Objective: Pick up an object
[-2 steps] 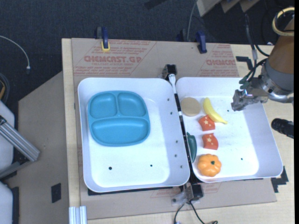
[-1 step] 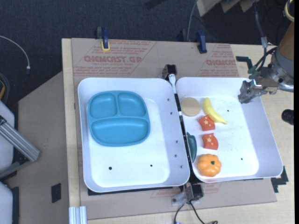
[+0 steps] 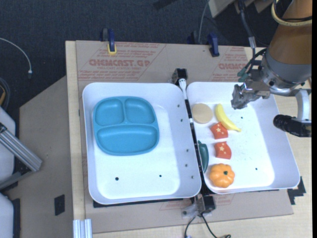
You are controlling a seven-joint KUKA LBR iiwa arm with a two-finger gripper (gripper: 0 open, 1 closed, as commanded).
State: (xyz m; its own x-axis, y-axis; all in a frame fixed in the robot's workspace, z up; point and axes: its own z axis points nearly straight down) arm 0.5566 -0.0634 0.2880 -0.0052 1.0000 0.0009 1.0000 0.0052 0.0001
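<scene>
Dark carpeted floor around a cardboard-topped worktop [image 3: 148, 58], printed in red lettering and pinned at the far edge by two blue clamps [image 3: 110, 39]. Carrying two shallow white bins side by side: left bin [image 3: 99, 182] and right bin [image 3: 277, 167], touching along a shared middle edge. Holding, in the left bin, a blue divided plate [image 3: 127, 125] with three compartments, lying flat toward the far left part. Gathered in the right bin's left half: a tan round disc [image 3: 202, 113] at the far side, a yellow banana [image 3: 225, 118] just beside it on the right, a red piece [image 3: 219, 131] below the banana and nearly touching it, another red piece [image 3: 223, 150] nearer still, and an orange pumpkin [image 3: 221, 175] close to the near rim. Tucked against the right bin's left wall, a dark green item [image 3: 203, 155], too slim to identify. Reaching in from the right, the grey arm with its orange band [image 3: 294, 29], claw [image 3: 240, 101] hanging above the far part of the right bin, just right of the banana and apart from it. Cannot tell how wide the claw stands; nothing visible between its tips.
</scene>
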